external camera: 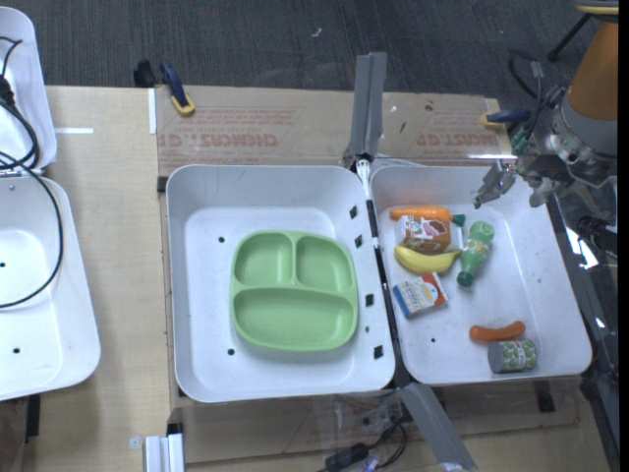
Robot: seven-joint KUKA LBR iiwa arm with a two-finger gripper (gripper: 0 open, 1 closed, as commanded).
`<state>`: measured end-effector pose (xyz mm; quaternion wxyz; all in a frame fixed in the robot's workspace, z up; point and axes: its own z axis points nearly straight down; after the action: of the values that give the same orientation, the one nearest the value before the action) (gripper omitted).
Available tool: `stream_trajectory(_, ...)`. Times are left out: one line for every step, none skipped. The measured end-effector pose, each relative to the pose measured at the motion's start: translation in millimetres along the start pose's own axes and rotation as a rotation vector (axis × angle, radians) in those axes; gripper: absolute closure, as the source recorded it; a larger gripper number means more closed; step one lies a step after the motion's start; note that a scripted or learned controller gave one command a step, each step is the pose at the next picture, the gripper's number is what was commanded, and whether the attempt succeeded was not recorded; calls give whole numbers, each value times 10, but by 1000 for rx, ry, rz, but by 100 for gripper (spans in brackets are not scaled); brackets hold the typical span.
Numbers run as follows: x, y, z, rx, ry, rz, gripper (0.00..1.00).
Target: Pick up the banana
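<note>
The yellow banana [426,259] lies in the right bin [550,264], curved, near the bin's left wall. It sits just below a brown snack packet [427,232] and left of a green bottle [474,254]. My gripper [513,191] hangs over the bin's upper right corner, well to the right of and above the banana. Its two fingers stand apart, open, with nothing between them.
An orange carrot [420,212] lies above the packet. A small carton [421,294], an orange sausage [496,331] and a can [513,354] lie lower in the right bin. The left bin [197,264] holds a green divided plate [294,290].
</note>
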<state>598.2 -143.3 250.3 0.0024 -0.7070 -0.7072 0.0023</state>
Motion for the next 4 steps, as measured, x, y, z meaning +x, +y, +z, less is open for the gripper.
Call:
stream_trajectory(4, -49, 658, 2, 0, 163, 0)
stream_trajectory(317, -102, 1355, -19, 1, 414, 0)
stream_trajectory(323, -40, 1441, -35, -3, 266, 0)
stream_trajectory(-160, -206, 1613, -2, 0, 53, 0)
